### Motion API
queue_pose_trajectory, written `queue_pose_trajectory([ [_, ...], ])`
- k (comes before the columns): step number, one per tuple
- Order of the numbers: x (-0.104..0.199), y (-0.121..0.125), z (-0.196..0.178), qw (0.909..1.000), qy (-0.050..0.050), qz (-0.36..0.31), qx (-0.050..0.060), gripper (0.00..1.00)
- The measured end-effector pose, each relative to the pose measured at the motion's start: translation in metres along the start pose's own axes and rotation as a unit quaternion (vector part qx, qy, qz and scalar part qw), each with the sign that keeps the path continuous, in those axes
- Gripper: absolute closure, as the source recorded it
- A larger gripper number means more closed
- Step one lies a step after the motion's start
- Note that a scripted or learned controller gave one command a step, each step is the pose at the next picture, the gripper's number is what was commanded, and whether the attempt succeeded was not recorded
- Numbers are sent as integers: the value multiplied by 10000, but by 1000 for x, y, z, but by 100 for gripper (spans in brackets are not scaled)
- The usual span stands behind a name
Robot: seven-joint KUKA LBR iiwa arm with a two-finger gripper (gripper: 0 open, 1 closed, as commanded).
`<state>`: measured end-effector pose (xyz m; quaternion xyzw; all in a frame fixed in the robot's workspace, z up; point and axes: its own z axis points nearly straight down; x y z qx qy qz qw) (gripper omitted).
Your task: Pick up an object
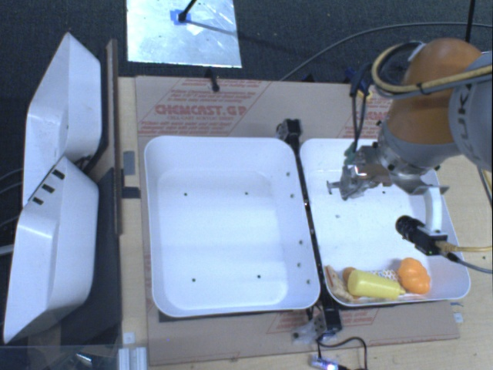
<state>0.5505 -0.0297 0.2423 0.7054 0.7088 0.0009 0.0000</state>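
My gripper [348, 183] hangs over the upper middle of the right bin [362, 233], reaching in from the right under the orange-banded wrist. I see nothing between its fingers. At the bin's near edge lie a yellow oblong object [373, 285], an orange round object [414, 275] to its right, and a small brownish piece [348, 274] to its left. These objects sit well below the gripper in the view, apart from it.
The left bin [166, 206] lies beside the right one, with a black divider [306, 214] between them. A black cylindrical part [416, 235] of the arm juts over the right bin. Stacked white bins [58, 183] stand at far left. Cables trail at the front edge.
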Motion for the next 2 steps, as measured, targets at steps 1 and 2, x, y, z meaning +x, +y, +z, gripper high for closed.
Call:
queue_pose_trajectory([
  [1, 45, 10, -4, 10000, 0, 1, -1, 100],
  [2, 94, 10, 1, 10000, 0, 1, 5, 100],
])
